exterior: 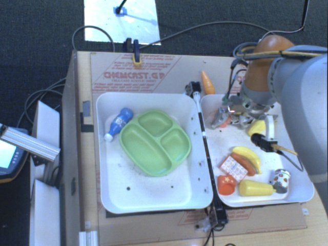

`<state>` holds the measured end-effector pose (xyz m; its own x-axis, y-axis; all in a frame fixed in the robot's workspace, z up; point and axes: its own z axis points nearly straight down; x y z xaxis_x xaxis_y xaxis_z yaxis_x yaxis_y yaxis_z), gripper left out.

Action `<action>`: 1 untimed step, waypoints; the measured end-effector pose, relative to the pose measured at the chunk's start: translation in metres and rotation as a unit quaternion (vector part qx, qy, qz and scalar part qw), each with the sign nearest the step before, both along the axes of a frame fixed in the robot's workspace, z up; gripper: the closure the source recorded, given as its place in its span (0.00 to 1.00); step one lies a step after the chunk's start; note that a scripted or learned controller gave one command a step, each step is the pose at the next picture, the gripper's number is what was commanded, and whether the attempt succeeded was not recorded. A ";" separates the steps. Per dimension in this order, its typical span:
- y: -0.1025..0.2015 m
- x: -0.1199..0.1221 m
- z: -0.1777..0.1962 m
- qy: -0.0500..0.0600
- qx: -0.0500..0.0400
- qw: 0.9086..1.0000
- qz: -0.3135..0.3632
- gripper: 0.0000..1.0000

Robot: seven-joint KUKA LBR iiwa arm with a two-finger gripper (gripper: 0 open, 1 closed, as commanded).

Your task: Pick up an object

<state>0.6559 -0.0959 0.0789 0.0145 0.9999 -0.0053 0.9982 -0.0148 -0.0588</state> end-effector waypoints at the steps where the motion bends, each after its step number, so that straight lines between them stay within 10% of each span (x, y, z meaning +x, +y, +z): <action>1: 0.000 0.000 0.000 0.000 0.000 1.000 0.000 0.00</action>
<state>0.6559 -0.0956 0.0790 0.0143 0.9999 -0.0058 0.9982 -0.0146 -0.0588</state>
